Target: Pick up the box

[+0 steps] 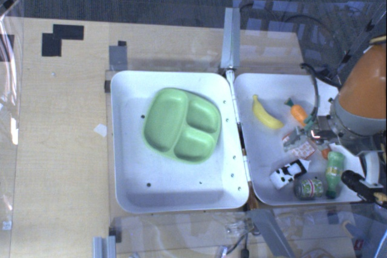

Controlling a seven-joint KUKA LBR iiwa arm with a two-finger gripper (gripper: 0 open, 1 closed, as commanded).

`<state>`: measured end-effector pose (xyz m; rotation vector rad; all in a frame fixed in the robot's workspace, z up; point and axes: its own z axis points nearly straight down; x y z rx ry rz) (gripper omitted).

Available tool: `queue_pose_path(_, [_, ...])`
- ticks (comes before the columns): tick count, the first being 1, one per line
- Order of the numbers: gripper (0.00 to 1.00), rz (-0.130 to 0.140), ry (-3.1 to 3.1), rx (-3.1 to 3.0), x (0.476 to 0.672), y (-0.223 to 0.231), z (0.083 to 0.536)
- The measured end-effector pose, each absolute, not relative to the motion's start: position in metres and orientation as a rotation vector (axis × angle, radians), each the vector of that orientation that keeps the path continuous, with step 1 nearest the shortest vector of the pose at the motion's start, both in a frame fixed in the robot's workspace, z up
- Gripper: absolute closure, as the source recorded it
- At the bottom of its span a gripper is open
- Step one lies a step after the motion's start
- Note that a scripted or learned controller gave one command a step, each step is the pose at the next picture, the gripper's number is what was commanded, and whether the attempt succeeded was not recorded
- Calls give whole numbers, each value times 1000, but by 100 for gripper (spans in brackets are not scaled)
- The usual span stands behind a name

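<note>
The gripper (309,130), finger state indeterminate, is positioned over the right bin (261,181), just above the black-and-white box (288,173) lying beside the green can (309,188).

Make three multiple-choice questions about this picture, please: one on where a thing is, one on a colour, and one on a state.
1. Where does the green divided tray lie?
A. in the left bin
B. in the right bin
C. on the bare bench

2. What colour is the banana?
A. red
B. yellow
C. blue

3. How does the green bottle stand in relation to the can?
A. in the other bin
B. close beside it
C. stacked on top of it

Answers:
1. A: the tray rests on the floor of the left bin, away from the right bin.
2. B: the banana is plain yellow against the white floor.
3. B: the bottle and the can sit next to each other near the front of the right bin.
</note>
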<state>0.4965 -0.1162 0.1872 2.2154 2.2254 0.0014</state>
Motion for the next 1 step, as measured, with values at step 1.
queue_pose_path(1, [0,19,2208,2214,550,-92,101])
